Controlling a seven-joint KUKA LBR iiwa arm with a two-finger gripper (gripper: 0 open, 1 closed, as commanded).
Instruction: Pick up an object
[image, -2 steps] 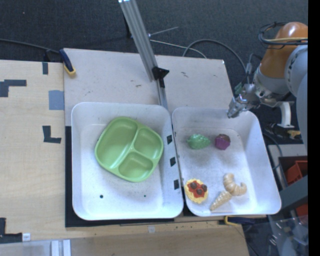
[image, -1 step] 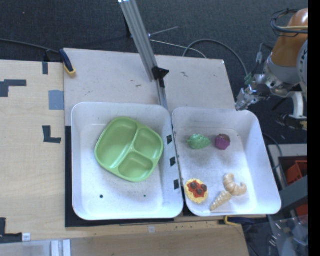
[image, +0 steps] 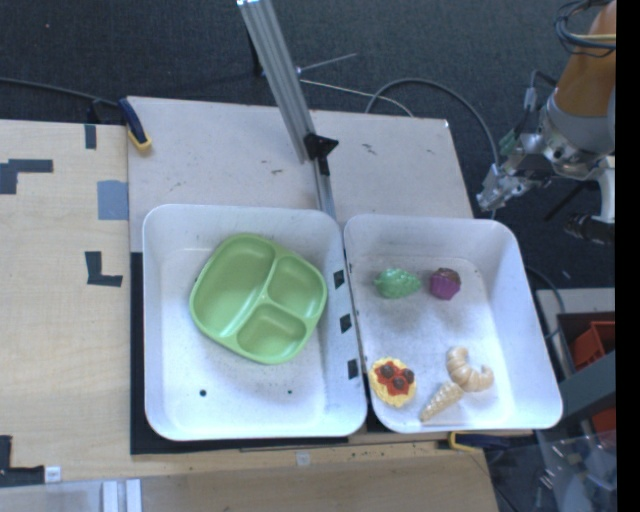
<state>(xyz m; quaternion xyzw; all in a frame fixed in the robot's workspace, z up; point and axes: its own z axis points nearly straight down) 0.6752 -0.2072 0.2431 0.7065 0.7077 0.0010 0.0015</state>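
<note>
Camera view from above: at centre left I see a green divided plate (image: 259, 297) lying in the left bin (image: 160, 330). To the right, the right bin (image: 520, 330) holds a green lump (image: 397, 283), a purple piece (image: 445, 284), a small tart (image: 393, 382) and a croissant (image: 467, 372). At upper right the gripper (image: 497, 190) hangs outside the bins; its state I cannot tell.

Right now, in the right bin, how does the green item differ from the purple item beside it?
The green item is leafy green and lies flat and wide; the purple item is dark purple, rounder and more compact. The green item lies nearer the divider between the bins, the purple item farther toward the right wall of the right bin. They share the bin's upper half, side by side and apart, with the gripper outside the bin, touching neither.
</note>
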